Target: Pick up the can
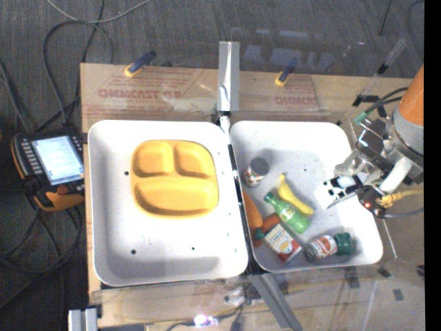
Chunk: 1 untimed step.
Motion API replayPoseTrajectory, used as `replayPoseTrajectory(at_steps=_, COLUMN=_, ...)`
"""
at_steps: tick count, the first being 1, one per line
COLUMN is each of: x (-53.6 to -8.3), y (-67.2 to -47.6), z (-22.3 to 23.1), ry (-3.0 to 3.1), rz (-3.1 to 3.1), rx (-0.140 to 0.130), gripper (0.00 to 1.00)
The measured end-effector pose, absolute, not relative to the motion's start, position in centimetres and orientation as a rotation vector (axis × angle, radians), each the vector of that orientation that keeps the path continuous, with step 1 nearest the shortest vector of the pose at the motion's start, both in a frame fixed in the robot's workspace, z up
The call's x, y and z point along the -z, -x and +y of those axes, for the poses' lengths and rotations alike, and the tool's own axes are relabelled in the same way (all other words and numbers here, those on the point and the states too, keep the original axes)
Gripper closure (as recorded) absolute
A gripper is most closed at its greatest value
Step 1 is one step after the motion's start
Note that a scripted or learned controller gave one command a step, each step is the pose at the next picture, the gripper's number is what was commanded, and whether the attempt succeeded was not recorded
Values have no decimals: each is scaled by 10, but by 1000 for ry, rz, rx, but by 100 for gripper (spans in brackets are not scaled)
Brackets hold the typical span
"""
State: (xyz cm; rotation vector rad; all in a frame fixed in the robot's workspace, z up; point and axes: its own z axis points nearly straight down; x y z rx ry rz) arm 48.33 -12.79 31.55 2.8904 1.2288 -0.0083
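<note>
Arm coming in from right edge of frame, orange band up at mid-right, wrist angled down-left. Gripper [335, 190] sits right-center of frame, pointing left. Can't really make out much else, bit cluttered there.

The light over my bench is even and fairly bright, falling from above with no hard beams. The left bin [103, 254] shows a soft grey shadow along its near floor, and the yellow divided tray [176, 178] in it has gentle shading in its compartments. The right bin [303, 140] reads a clean white, almost washed out, so its speckles are faint. My gripper [342, 187] and wrist look slightly smeared, with a small red glint beside them. The can [328, 246] carries a dull sheen. The whole picture is grainy and soft; the carpet texture blurs toward the corners. A bright bluish flare sits at the bottom edge.
</note>
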Motion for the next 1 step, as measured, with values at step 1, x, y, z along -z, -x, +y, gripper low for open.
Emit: replayPoseTrajectory(at_steps=1, x=-372, y=-485, z=-131, ry=-2929, rz=1129, rx=6, gripper=100)
